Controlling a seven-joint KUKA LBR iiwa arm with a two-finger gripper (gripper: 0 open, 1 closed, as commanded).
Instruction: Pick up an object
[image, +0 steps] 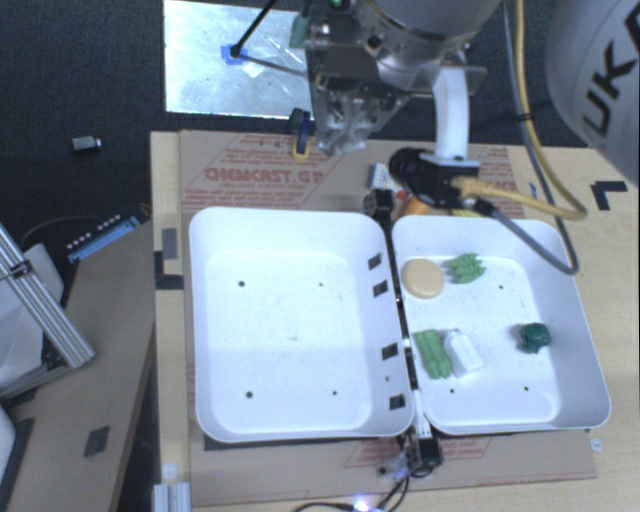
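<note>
Looking down from the one camera, we see a tan bench (110, 330) carrying two shallow white bins side by side on a sheet of printed cardboard (260, 172). The left bin (285, 325) has only small dark dots on its floor. Beyond the bench lies dark carpet (80, 60) with a shiny metal plate (225, 55) on it, and an aluminium rail (35, 300) slants in at the left edge. A yellow cable (530, 150) loops down past the far edge of the right bin (560, 390).

The gripper (340, 120) hangs above the cardboard behind the left bin's far right corner, well apart from every object. We cannot tell how it is set, since the arm's body blurs and covers it; we see nothing in it.

All the objects lie in the right bin. A tan disc (423, 278) sits near the hinge, with a leafy green piece (465, 266) just beside it. Nearer us, a ribbed green piece (432, 353) touches a small white block (462, 353). A dark green lump (534, 337) sits apart toward the right wall.
</note>
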